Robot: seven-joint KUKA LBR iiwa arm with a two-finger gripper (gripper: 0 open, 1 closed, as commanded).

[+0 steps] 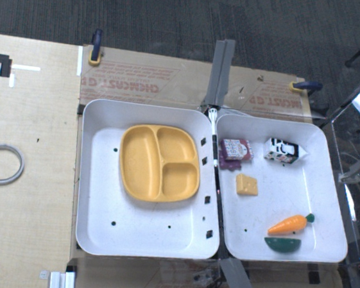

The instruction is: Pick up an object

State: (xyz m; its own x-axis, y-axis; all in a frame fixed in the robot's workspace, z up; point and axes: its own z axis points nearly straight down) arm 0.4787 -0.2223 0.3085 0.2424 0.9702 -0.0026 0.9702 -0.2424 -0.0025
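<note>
Nothing was lifted yet: the carrot [287, 224] lay near the right bin's [330, 189] near edge beside a green piece [283, 244], cheese wedge [247, 185] and small carton [284, 151] farther back, the yellow divided plate [160, 163] sitting in the left bin [94, 221], the whole pick left to do.

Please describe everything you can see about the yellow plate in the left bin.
The yellow plate is a rounded-square dish, plastic by its look, divided into three compartments: one long at the left, two smaller at the right. It lies flat and upright on the floor of the left bin, toward the upper middle. Nothing lies in it or touches it.
</note>
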